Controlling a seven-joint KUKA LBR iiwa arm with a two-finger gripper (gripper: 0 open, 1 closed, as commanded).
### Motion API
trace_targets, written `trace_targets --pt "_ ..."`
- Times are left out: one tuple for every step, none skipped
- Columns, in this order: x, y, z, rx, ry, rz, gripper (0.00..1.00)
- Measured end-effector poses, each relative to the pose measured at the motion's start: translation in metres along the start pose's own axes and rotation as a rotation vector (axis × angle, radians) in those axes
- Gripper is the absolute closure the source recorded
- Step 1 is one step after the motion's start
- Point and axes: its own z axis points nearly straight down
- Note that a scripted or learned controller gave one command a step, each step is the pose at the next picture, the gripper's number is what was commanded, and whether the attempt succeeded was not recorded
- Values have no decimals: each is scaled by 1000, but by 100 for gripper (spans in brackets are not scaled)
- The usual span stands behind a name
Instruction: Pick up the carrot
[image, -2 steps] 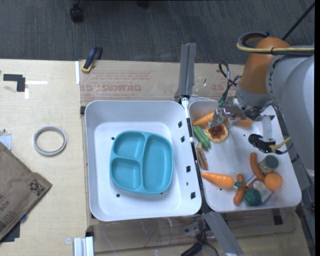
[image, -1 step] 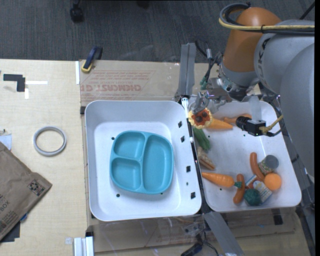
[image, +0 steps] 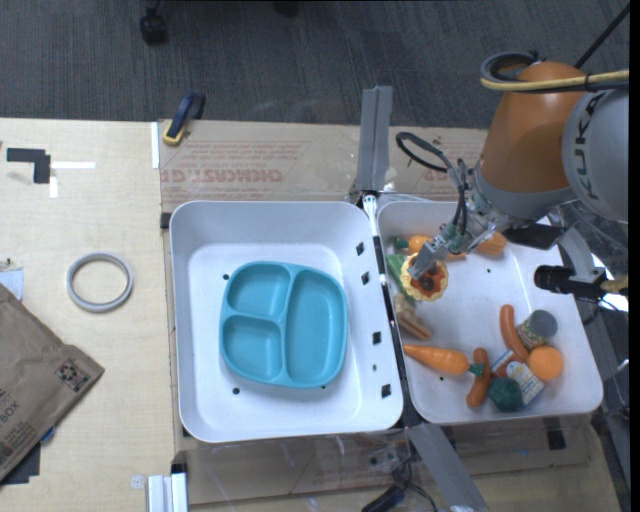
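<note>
The carrot lies on its side in the right bin, near the bin's front left, its tip pointing left. My gripper hangs over the back left part of that bin, directly above a yellow and red toy food. It is well behind the carrot and apart from it. The arm's orange band rises at the upper right.
Near the carrot lie a red sausage, a grey disc, an orange ball, a green item and a small reddish piece. The left bin holds a blue divided tray. A tape ring lies on the bench.
</note>
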Motion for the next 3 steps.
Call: trace_targets --pt "40 54 -184 0 -2 29 100" --pt "73 -9 -40 2 0 16 100" --pt "115 46 -47 -1 -2 -370 100"
